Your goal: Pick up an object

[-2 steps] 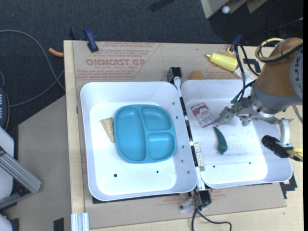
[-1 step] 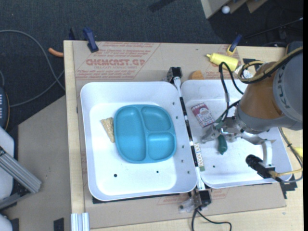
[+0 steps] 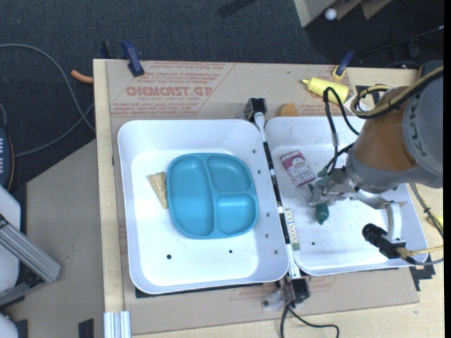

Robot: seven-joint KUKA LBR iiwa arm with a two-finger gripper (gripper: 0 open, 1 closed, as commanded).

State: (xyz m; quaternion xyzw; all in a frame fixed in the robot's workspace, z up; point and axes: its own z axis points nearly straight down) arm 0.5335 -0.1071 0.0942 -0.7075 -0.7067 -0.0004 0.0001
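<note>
Counter carries two white bins; left bin [image 3: 134, 189] holds blue divided plate [image 3: 211, 194]. Gripper [image 3: 323, 197] low in right bin [image 3: 352, 259], directly over small green object [image 3: 322, 214]; red-white packet [image 3: 297, 167] at its 10 o'clock. Grasp step likely underway; next: secure green object, lift straight
</note>
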